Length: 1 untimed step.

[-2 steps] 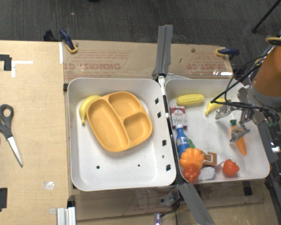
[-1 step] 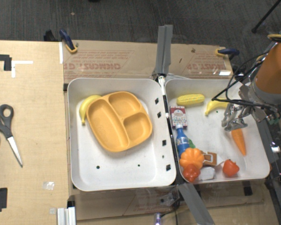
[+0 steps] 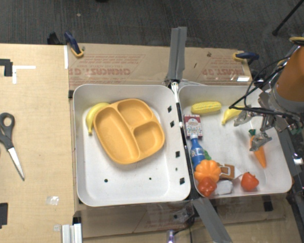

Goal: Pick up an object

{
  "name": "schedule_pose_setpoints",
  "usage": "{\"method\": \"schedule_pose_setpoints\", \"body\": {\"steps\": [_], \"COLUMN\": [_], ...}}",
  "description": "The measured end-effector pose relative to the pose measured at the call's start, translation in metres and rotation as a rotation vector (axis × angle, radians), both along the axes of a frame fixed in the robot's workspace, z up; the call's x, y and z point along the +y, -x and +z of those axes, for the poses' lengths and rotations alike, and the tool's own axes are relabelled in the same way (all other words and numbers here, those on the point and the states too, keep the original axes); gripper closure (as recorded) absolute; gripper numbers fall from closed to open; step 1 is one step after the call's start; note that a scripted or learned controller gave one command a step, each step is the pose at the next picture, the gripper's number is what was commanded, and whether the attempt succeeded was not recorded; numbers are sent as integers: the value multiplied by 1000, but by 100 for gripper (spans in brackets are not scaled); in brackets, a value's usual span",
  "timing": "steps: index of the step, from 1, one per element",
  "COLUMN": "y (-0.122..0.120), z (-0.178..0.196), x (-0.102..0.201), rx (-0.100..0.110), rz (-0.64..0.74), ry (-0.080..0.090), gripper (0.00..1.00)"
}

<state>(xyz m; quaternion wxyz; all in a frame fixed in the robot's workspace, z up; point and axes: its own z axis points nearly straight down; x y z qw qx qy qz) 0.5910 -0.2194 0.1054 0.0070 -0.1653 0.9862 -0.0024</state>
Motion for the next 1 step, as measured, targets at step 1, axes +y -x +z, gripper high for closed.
{"method": "schedule_pose_setpoints", "body": {"steps": [1], "y": [-2], "z": [11], "x": [0], "rx": [-7], "rz": [1], "ry": [2], "gripper": [100]}}
